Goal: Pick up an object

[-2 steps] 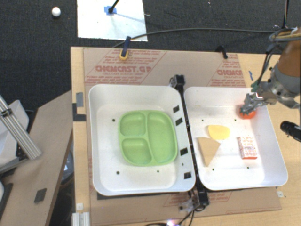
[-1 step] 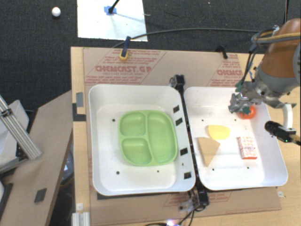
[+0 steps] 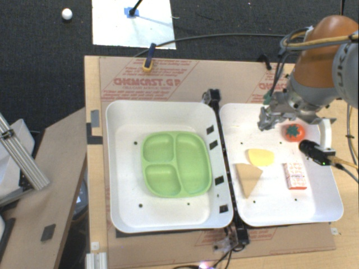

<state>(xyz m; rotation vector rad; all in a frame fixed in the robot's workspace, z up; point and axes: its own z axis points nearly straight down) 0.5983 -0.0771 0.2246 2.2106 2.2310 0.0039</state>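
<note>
My gripper [image 3: 268, 120] hangs over the back of the right bin [image 3: 331, 206], above bare white floor. A small red tomato-like object with a green top [image 3: 293, 131] lies just to its right, apart from it. In front of it lies a yellow rounded piece [image 3: 261, 157], which touches a tan wedge [image 3: 248, 178]. A red and white box [image 3: 294, 176] rests further right. None of these touches the gripper.
The left bin [image 3: 120, 150] holds a green divided plate [image 3: 176, 163]. A black-clipped divider [image 3: 220, 156] separates the two bins. The bins sit on a cardboard sheet [image 3: 168, 77]. A white paper sheet [image 3: 132, 15] lies beyond the bench.
</note>
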